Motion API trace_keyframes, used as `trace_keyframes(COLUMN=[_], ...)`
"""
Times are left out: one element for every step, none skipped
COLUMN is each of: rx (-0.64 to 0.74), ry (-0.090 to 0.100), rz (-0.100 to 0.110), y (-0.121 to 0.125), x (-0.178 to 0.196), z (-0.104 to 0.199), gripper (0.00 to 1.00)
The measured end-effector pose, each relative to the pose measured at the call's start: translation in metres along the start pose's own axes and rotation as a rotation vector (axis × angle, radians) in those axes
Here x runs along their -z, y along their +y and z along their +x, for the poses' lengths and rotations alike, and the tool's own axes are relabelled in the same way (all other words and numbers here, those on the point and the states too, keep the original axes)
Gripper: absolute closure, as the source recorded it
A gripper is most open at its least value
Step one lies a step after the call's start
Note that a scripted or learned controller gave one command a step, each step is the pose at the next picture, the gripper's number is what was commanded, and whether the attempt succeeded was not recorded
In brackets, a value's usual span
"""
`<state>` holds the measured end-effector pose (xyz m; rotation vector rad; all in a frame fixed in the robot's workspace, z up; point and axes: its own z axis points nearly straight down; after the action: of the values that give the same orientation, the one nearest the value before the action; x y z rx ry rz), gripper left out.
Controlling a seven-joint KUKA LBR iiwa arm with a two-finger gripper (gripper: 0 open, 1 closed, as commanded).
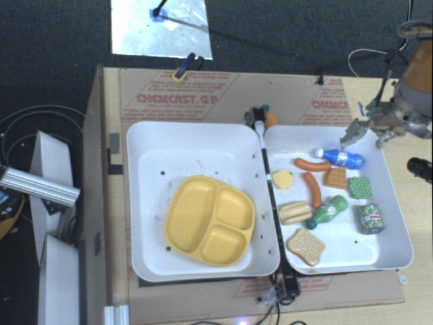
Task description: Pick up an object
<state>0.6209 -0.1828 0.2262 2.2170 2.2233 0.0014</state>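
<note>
Camera view: blue bottle [342, 158] (flat) below hand [369, 135]

Grey arm with an orange band

The arm [414, 90] is grey metal, orange-banded above the wrist, trailing thin pale cables; its gripper [369, 133] has two slim silvery fingers.

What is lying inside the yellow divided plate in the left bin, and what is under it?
The yellow plate shows three compartments with nothing lying in them. It rests on the floor of the left bin. The part of the floor under the plate is covered, so that stays unknown.
</note>
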Motion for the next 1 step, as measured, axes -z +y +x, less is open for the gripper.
trace_keyframes(rx=[0.002], ry=[-0.001], rz=[-0.011], y=[0.0047], x=[-0.1369], z=[0.0421], gripper=[0.00])
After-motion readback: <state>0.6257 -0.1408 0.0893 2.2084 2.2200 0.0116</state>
